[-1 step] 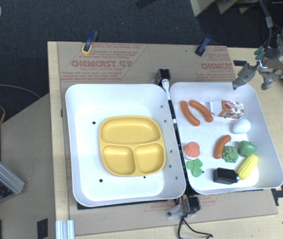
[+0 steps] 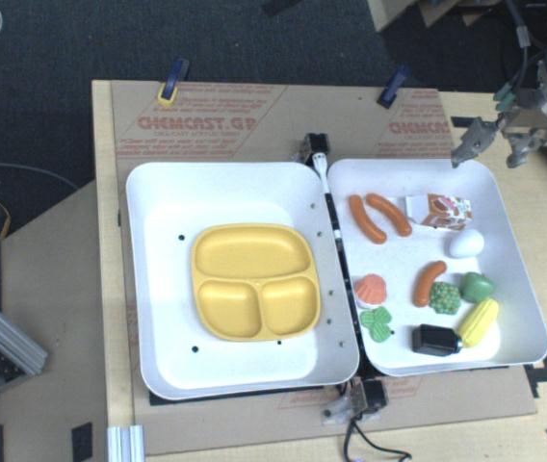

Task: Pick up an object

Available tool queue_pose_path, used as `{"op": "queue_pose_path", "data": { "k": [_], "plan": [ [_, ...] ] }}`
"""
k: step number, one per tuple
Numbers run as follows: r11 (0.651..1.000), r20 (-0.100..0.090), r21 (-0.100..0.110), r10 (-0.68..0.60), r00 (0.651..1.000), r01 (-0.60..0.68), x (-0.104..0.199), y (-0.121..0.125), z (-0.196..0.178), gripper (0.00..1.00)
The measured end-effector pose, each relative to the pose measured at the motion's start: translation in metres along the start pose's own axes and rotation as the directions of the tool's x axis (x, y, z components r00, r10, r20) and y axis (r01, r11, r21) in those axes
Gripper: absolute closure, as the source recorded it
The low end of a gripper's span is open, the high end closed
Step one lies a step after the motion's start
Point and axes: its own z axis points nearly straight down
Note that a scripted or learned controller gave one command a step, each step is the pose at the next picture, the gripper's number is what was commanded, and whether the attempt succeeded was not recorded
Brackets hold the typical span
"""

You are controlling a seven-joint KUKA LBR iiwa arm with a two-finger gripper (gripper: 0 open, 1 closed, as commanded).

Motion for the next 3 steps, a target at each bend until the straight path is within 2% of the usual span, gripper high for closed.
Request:
{"op": "queue_pose_path", "data": {
  "k": [2, 3],
  "plan": [
    [1.0, -0.001, 0.005, 0.0, 1.0, 0.0, 0.0, -0.004, 0.086, 0.0],
    [1.0, -0.001, 0.004, -0.001, 1.0, 0.001, -0.003, 0.004, 0.133, 0.0]
  ]
}}
